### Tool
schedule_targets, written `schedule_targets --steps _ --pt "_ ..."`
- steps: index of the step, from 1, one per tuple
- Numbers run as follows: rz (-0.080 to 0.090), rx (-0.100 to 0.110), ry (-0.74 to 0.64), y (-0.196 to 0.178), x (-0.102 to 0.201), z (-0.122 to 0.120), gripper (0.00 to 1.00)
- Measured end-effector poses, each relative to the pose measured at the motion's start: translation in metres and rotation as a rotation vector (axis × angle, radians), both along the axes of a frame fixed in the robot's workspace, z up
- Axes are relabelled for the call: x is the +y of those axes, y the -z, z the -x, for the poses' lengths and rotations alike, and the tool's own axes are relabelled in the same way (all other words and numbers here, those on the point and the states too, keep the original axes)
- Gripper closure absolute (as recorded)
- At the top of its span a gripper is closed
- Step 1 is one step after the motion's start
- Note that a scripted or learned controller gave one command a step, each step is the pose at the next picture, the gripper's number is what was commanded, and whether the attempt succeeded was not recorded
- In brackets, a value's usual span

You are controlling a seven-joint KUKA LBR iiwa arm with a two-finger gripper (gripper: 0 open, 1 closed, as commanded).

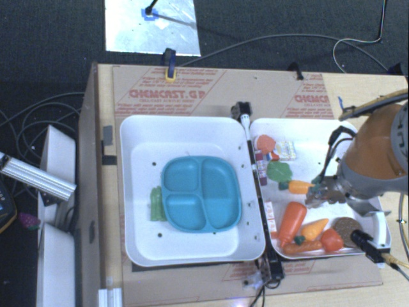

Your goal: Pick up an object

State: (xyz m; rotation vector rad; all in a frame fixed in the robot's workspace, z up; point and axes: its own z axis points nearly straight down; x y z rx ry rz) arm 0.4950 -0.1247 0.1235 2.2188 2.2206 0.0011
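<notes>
Where the right bin (377, 230) holds the toy food, a long orange carrot (291, 220) lies slanted, its upper end toward the pincer (316, 194). An orange piece (298, 186), green piece (279, 171) and red tomato (331, 240) lie nearby. A blue divided plate (201, 193) sits in the left bin (144, 139).

Bench (192, 85): brown board top, red print. Two white bins directly on it, side by side, touching at the middle. Left bin (137, 171). Right bin (307, 133). Yellow clamp (170, 66) and black clip (298, 73) at far edge.
</notes>
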Motion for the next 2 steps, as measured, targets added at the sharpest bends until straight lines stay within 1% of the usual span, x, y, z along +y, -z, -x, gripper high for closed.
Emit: schedule_targets --steps 1,2 --pt "-0.001 0.000 0.000 0.000 0.000 0.000 0.00" --pt "-0.001 0.001 -0.003 0.039 -0.016 -0.049 0.00"
